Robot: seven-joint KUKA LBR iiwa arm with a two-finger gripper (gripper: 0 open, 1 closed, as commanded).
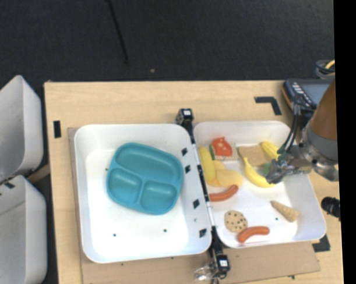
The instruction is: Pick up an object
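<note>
The tool (276,171) sits low in the right bin (303,224), at the right-hand end of a curved yellow banana (256,176); whether its parts are apart, together or clamped on anything cannot be told from this view, since dark hardware blurs into the fruit there. The banana lies on the bin floor, touching or nearly touching a tan bread slice (252,154), with a second small banana (269,148) just behind. Further left in the same bin lie a long yellow piece (207,165), a pale yellow round piece (228,178), a red piece (222,147), and a sausage (223,194); toward the front lie a cookie (234,220), a second sausage (252,234) and a cone (285,210). The left bin (93,229) carries a blue divided plate (145,178). Judged risks: the banana is curved and smooth, so a grip at its tip could slip off as the arm rises; the crowding near the bread and small banana could let the tool snag or nudge a neighbour instead of closing on one item; a descent too close to the bin's right wall could foul the rim. No brand, label or legible writing can be made out on the desk (135,99), the bins or the items; small black markers on the desk bear no readable text.
</note>
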